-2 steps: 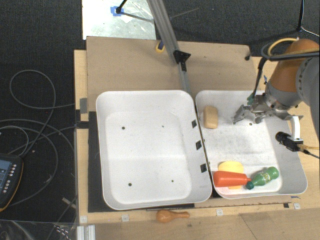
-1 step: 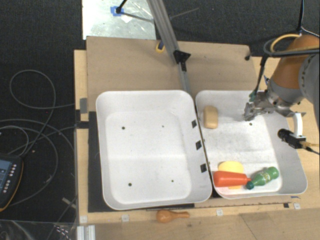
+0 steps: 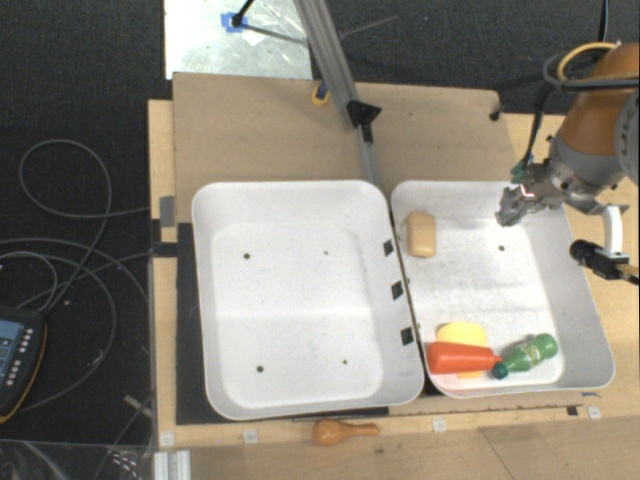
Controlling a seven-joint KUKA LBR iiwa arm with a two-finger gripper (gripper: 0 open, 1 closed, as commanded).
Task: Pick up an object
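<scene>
hovering over the right bin's (image 3: 590, 368) far edge, the gripper (image 3: 512, 211) carries nothing; its opening i cannot tell. better to centre above the tan block (image 3: 421, 235) before descending.

Right bin: tan block (image 3: 421, 235) far-left; orange carrot (image 3: 460, 358), yellow piece (image 3: 464, 333), green bottle (image 3: 525, 355) near edge.

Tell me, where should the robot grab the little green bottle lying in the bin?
Probably across the fat middle of the small green plastic bottle, coming straight down from above. It lies flat on its side, its cap end touching the orange carrot-shaped toy, so the far body end leaves the end effector more room.
</scene>
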